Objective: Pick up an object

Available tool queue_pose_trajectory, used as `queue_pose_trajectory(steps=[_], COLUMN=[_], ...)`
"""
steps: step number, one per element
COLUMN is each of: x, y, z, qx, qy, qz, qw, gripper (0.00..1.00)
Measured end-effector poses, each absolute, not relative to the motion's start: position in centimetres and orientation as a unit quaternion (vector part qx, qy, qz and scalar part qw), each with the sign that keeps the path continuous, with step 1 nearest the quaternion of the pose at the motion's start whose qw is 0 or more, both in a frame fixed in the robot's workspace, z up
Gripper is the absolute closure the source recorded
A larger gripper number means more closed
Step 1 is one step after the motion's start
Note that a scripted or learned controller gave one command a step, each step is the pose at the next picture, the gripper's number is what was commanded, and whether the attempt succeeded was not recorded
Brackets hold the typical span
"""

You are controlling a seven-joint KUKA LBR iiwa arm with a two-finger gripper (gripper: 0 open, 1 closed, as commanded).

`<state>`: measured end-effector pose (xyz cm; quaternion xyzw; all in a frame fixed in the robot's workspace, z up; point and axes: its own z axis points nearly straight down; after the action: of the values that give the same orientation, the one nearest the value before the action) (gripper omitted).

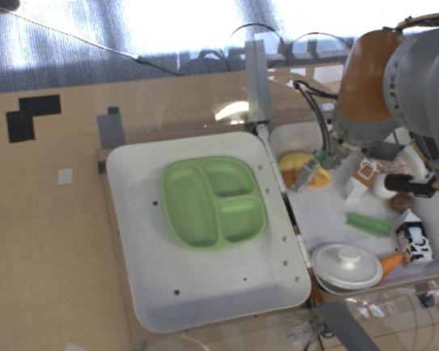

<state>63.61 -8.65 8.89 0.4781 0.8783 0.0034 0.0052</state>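
My gripper [310, 171] hangs low over the far left part of the right bin [328, 220]. It is right against a yellow object [293, 162] and an orange piece [321, 179], which it partly covers. Whether it touches or holds either one is not visible. The arm's orange band [368, 75] and grey body fill the upper right and hide the bin's far corner.
The right bin also holds a green stick [369, 223], a white round lid [347, 266], a carrot [390, 263], a black-and-white cow carton [414, 243], a brown item [402, 202] and an orange-and-white box [365, 173]. A green divided plate [213, 201] lies in the left bin [144, 247].
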Motion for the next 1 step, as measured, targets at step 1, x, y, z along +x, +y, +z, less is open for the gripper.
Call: queue_pose_trajectory(steps=[1], x=[57.93], y=[-14.69], z=[9.00], qx=[0.421], qy=[0.907], qz=[0.0010], qw=[0.007], gripper=[0.00])
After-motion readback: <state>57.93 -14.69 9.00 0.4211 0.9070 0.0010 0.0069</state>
